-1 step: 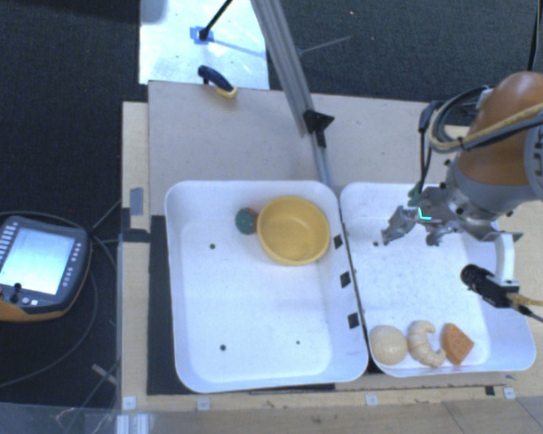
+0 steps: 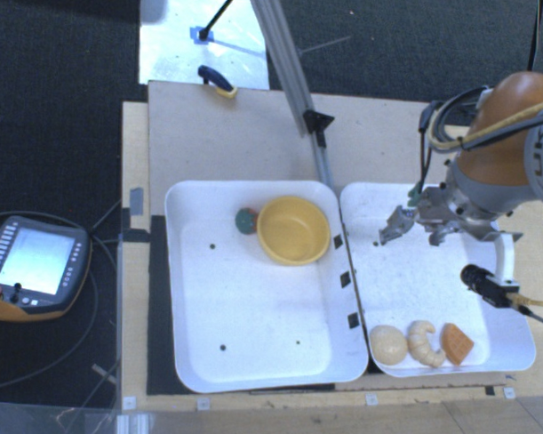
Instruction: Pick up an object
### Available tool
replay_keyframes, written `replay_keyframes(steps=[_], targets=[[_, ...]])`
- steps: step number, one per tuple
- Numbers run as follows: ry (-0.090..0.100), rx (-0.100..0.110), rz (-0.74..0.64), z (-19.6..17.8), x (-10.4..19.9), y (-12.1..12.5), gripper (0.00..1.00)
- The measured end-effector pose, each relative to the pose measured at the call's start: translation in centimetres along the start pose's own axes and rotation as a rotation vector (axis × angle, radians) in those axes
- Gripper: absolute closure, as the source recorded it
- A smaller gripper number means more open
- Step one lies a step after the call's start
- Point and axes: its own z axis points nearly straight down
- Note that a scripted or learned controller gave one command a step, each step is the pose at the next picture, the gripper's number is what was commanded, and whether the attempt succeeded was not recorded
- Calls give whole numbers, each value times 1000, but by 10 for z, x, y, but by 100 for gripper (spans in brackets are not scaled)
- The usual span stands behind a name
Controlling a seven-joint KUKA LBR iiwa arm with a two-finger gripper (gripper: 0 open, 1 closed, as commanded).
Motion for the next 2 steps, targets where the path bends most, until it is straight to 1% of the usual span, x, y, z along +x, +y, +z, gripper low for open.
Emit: replay_keyframes(steps=[1, 2], targets=[[0, 3, 0, 42, 0, -5, 0], [0, 5, 0, 105, 0, -9, 0]])
